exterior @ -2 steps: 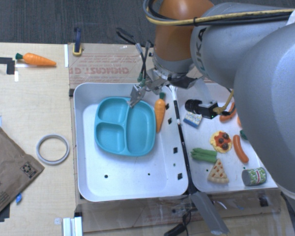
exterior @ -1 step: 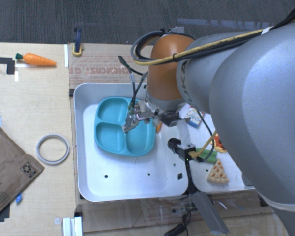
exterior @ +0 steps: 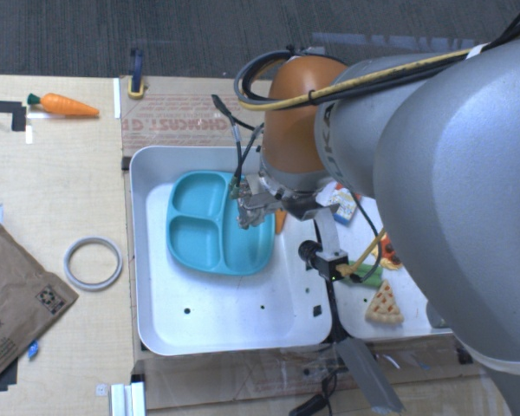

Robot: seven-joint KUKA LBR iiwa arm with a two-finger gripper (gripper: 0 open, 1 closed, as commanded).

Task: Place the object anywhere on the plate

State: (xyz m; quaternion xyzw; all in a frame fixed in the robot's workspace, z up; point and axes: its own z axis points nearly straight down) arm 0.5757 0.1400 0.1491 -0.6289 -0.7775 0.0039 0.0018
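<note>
Though the gripper (exterior: pixel 253 208) hangs over the right edge of the blue divided plate (exterior: pixel 210 232) in the left bin (exterior: pixel 225 323) at frame centre, nothing lies on the plate (an orange sliver (exterior: pixel 281 222) shows beside it), so placing seems unfinished.
</note>
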